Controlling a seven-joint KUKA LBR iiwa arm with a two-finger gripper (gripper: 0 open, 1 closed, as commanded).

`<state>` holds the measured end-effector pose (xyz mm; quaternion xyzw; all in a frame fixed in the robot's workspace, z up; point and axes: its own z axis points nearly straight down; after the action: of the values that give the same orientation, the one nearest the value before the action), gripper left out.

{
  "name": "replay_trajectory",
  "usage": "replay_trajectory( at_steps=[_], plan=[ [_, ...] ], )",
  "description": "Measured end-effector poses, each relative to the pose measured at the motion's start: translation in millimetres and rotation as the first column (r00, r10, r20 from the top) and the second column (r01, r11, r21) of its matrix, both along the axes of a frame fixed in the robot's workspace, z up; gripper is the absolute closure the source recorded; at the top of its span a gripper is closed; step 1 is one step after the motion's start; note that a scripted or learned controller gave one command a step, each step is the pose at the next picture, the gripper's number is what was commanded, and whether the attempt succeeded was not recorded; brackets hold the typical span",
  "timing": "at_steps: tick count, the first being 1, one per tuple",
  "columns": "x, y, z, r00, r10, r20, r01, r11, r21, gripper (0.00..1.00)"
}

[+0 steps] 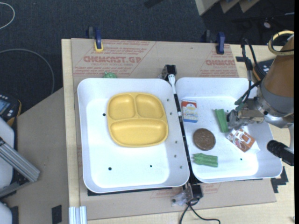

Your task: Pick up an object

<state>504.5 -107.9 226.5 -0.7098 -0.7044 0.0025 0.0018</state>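
**Gripper low over the right bin**

While the arm (279,85) reaches in from the right, its gripper (235,119) sits low in the right bin (219,171), between a green block (221,119) and a red-and-white packet (242,139). Whether it grips anything cannot be told. Also in this bin: a small carton (189,111), a brown disc (204,139) and a green pod (205,159). A yellow tray (138,119) lies in the left bin (131,174).
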Motion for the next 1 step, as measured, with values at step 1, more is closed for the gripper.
replay_trajectory(
  at_steps=[1],
  plan=[
    [59.1, -88.3, -100.8, 1.0, 0.002, 0.009, -0.002, 1.0, -0.004, 1.0]
  ],
)
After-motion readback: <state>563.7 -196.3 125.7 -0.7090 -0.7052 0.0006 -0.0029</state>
